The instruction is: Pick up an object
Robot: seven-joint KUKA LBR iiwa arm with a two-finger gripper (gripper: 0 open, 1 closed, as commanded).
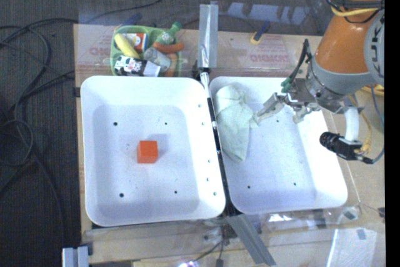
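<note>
A: Why is the end effector point(267, 109) at centre right?
B: It reaches toward the pale cloth point(232, 120) bunched against the right bin's point(294, 194) left wall. Fingers spread open, holding nothing.
A: Other targets?
B: An orange cube point(147, 151) sits alone, centre left. Faded red print on the surface point(94, 50), unreadable.
</note>
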